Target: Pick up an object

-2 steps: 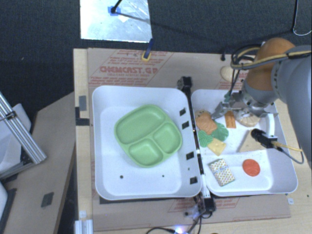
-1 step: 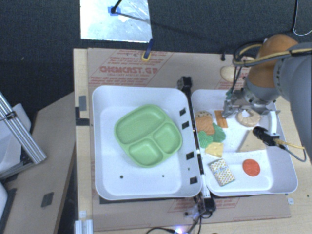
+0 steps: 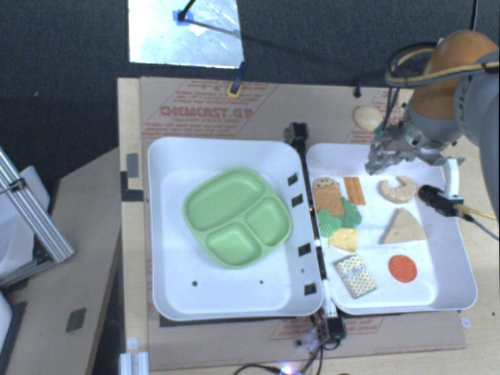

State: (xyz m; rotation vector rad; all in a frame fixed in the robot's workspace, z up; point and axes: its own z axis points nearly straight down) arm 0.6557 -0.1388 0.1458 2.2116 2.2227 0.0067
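Camera view: 2 bins. Green tray [image 3: 237,217] alone in left bin [image 3: 168,170]. Right bin [image 3: 453,280] holds 7 food pieces spread apart, so each is reachable. Gripper [image 3: 383,161] low at far edge, just beside croissant [image 3: 398,190], likely target; grip state cannot tell.

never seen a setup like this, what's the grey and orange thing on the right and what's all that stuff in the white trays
That is a robot arm, grey with an orange band, reaching in from the right. At its tip is a two-finger gripper for picking things up; it hangs over the far end of the right tray, with nothing seen between its fingers.

The single camera sits above the bench, looking down at a slant.

The left tray holds a green divided plate. The right tray holds toy food: a croissant, a cheese wedge, a red disc, a patterned packet, an orange stick and a small heap of green, yellow and orange pieces.
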